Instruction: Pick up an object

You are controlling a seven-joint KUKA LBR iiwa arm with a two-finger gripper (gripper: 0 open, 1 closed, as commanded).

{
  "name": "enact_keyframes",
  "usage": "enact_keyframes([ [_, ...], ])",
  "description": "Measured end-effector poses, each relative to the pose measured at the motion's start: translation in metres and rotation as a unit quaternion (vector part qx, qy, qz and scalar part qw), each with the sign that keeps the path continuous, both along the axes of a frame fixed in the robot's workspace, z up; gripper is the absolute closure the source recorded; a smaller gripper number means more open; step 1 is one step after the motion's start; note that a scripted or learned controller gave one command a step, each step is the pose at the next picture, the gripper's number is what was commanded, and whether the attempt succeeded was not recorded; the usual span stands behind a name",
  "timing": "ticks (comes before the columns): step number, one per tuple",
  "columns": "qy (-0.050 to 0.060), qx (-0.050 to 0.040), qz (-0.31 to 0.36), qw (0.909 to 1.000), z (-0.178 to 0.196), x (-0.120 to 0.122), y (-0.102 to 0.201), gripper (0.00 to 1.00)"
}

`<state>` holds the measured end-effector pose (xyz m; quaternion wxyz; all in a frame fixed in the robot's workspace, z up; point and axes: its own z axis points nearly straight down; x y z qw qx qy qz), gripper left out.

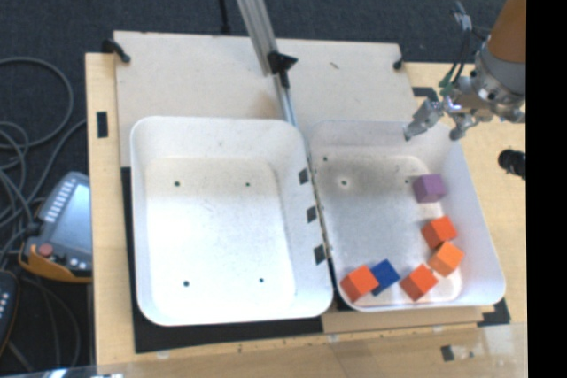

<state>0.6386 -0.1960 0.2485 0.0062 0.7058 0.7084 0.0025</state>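
Overhead, the right bin [469, 190] is taken as landmark. Beside its left wall the left bin [221, 221] is seen. Over its upper right rim the gripper [438, 127] is held, fingers spread, nothing between them. Open floor is left along its left half. Near its right wall a purple cube [430, 187] is found; orange blocks [438, 232] and a blue cube [384, 274] are crowded toward its lower edge.

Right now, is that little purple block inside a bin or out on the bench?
Inside: the purple block lies on the right bin floor.
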Motion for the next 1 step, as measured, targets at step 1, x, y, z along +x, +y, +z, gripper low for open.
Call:
enact_keyframes([
  [1,0.009,0.0028,0.000,1.0000,-0.1122,0.0134,0.0224,0.00],
])
